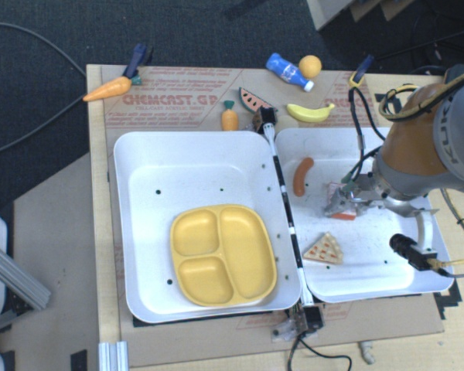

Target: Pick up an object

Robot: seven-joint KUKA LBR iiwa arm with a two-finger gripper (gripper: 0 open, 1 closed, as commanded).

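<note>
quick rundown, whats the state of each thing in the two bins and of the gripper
yellow divided plate: flat in left bin, compartments bare
sausage: lying loose in right bin
pizza slice: lying flat in right bin
small red piece: right under the gripper
gripper: low in right bin, grip unclear
</note>
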